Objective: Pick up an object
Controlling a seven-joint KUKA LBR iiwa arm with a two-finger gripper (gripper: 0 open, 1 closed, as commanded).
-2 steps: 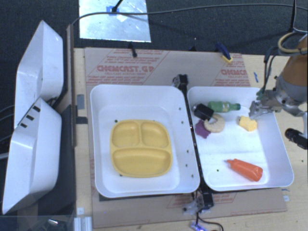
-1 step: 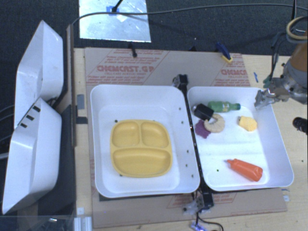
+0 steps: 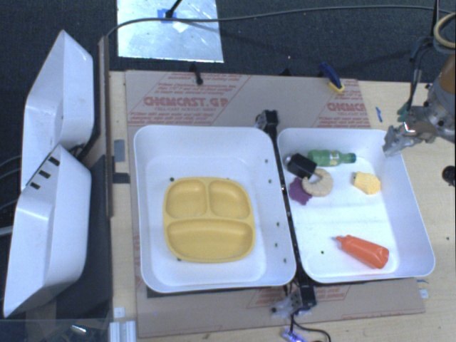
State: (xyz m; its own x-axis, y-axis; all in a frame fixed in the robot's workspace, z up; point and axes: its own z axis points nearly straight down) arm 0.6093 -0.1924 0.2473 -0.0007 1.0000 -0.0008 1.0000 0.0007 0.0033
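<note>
Two shallow white bins sit side by side on the worktop [image 3: 235, 91], over a sheet of printed cardboard [image 3: 214, 98]. The left bin [image 3: 149, 191] holds a yellow divided plate [image 3: 209, 218], lying flat near its middle with three sections facing up. The right bin [image 3: 406, 212] carries the loose objects. Toward its 11 o'clock corner lies a green bottle [image 3: 331, 157] on its side, and just beside the bottle, at its 8 o'clock, is a black block [image 3: 301, 166]. Touching that block is a pale ring-shaped piece [image 3: 318, 183], with a purple scrap [image 3: 299, 192] tucked against its 9 o'clock side. A yellow chunk [image 3: 367, 183] rests apart from them, toward the bin's 2 o'clock side. An orange carrot-like toy [image 3: 365, 251] lies alone at 5 o'clock, pointing its narrow end toward the bin's centre.

The gripper [image 3: 396, 142] hangs at the bin's 1 o'clock corner, right over the rim, reaching in from the right. Nothing is between the jaws; from here I cannot tell how far apart they stand. All the objects lie in the bin, none lifted.

Beyond the cardboard, at 12 o'clock, a shiny metal plate [image 3: 169, 20] lies on the dark floor.
</note>
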